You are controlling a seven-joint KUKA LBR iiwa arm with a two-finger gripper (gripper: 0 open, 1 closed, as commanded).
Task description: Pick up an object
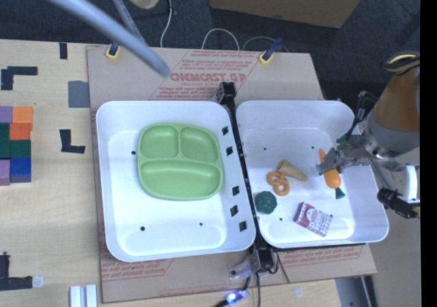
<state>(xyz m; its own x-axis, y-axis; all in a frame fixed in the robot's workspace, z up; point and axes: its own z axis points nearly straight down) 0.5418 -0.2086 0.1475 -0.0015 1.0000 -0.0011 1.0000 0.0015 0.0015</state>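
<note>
The tabletop (48, 230) is pale wood, with a printed cardboard sheet (205, 70) lying on it. Two shallow white bins sit on the sheet, touching side by side: the left bin (113, 183) and the right bin (307, 114). Colored blocks (15, 145) are stacked at the tabletop's left edge.

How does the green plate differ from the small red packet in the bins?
The green plate is much larger than the red packet. The plate is plain green with three compartments; the packet is flat, red with white print. The plate lies in the left bin, the packet in the right bin. Both lie flat, untouched.
</note>
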